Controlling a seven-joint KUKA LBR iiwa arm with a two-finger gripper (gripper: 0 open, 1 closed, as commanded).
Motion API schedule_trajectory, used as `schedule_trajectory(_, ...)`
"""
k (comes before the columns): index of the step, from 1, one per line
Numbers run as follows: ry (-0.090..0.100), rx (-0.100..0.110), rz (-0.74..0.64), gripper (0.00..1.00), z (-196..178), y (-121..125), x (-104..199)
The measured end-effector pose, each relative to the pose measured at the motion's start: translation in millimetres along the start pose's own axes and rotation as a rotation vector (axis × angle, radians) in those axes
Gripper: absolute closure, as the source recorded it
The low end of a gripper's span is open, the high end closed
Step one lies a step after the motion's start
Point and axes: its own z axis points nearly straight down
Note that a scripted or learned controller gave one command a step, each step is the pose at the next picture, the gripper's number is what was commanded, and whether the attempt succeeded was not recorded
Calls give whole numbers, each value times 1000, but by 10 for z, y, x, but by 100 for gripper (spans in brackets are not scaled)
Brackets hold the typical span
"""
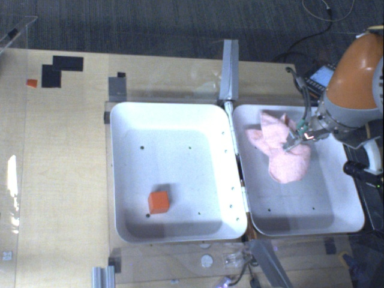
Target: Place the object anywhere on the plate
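Gripper (296,141) is seen low over the pink plate (288,168) in the right bin (336,215); its state cannot be told. Far to its left, the small orange cube (159,202) lies in the left bin (180,131).

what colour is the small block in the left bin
Orange block, clearest in the camera view, near the left bin's front.

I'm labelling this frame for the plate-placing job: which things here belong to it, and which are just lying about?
Part of the job:
- gripper, over the right bin
- pink plate in that bin
- pink object at the plate's edge

Lying about:
- orange block in the left bin
- small orange piece and black blocks on the bench
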Motion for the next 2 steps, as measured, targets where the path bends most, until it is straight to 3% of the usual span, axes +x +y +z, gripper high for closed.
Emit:
schedule_trajectory(1,0,0,-7,100,-228,29,5)
schedule_trajectory(2,1,0,-410,100,-333,128,523)
